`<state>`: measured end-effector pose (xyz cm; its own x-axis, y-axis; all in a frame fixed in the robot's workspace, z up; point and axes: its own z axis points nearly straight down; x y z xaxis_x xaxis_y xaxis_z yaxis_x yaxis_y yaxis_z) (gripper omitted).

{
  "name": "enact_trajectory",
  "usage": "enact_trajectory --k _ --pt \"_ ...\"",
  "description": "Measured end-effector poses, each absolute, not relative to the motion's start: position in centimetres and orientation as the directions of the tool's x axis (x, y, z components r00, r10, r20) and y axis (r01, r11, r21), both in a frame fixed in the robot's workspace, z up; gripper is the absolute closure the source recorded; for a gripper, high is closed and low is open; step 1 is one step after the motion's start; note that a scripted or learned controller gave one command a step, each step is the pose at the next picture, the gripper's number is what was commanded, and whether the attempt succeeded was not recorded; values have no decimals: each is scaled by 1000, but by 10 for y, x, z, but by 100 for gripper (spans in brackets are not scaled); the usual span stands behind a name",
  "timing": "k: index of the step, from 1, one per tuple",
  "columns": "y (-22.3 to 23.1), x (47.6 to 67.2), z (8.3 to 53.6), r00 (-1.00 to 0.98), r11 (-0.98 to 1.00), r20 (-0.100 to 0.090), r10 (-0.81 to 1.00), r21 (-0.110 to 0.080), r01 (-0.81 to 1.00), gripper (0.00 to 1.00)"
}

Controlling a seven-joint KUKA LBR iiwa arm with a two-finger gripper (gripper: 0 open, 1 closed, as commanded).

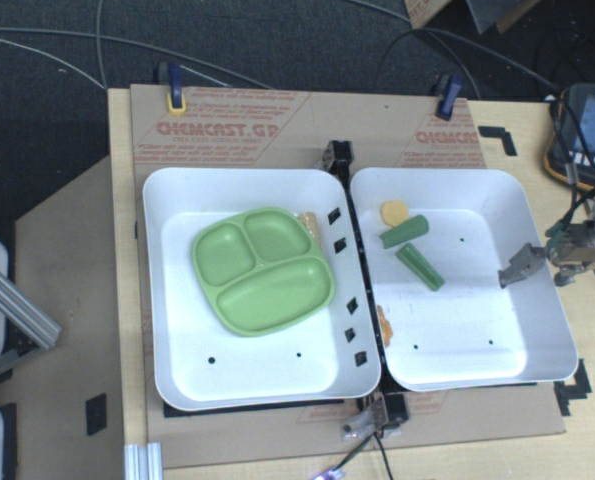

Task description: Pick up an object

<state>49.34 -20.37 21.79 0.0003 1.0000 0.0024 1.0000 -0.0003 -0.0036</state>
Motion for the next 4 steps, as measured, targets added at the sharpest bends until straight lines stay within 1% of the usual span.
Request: enact_trajectory --k 1,2,3,4 --pt "-201 501 173 0 0 2 1000 -3 1000 0" --pt "-203 510 118 0 0 1 1000 0 1000 0" --pt "-203 510 128 0 0 1 1000 0 1000 100" --pt "-198 504 174 -1 1 -1 1000 3 1000 100"
